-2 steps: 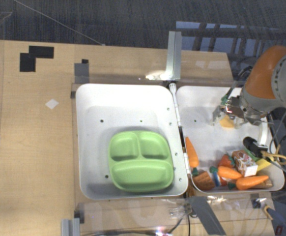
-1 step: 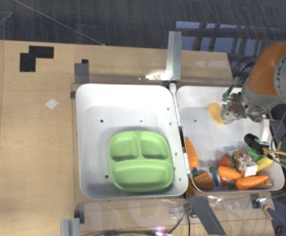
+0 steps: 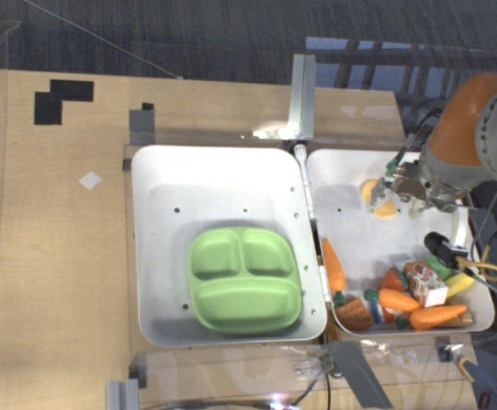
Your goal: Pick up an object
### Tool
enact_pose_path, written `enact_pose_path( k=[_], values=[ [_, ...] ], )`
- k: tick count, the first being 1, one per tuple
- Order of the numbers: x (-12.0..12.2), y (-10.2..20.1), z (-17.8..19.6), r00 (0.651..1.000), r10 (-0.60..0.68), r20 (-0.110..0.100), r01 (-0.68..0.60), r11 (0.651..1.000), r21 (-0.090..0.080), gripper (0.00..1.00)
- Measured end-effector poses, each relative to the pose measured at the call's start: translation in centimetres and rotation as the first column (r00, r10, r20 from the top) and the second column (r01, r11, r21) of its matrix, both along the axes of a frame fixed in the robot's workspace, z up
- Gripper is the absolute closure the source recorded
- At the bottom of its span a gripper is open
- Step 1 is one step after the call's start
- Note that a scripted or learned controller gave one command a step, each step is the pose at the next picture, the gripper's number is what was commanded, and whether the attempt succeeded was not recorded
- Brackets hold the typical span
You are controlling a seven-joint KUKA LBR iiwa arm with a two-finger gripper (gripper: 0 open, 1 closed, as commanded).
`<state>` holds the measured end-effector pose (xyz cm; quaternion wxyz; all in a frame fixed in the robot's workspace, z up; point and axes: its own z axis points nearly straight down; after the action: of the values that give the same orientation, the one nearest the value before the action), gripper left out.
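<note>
The pincer (image 3: 395, 196) hung low in the right white plastic bin (image 3: 342, 173), touching a small yellow piece (image 3: 377, 196); its grip I cannot tell. Lifting apparently remained undone.

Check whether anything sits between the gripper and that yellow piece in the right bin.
Nothing visible does. The gripper is right beside the yellow piece in the right bin, with no other item between. The toy food pile lies nearer the camera.

Wooden bench (image 3: 61, 254) bears two white bins (image 3: 159, 229) (side by side).
</note>
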<state>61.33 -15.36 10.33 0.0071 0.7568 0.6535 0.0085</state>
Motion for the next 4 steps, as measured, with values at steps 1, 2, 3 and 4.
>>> enact_pose_path(
  k=[1, 2, 3, 4],
  values=[
    [-11.6, -1.3, -1.1, 1.0, 0.005, -0.001, -0.005, 1.0, -0.005, 0.0],
    [-11.8, -0.4, -1.0, 0.999, 0.034, 0.006, -0.034, 0.999, -0.012, 0.0],
    [-11.9, 0.3, -1.0, 0.999, 0.052, 0.006, -0.051, 0.999, -0.012, 0.0],
    [-11.9, 2.3, -1.0, 0.994, 0.107, 0.006, -0.107, 0.994, -0.014, 0.0]
  ],
)
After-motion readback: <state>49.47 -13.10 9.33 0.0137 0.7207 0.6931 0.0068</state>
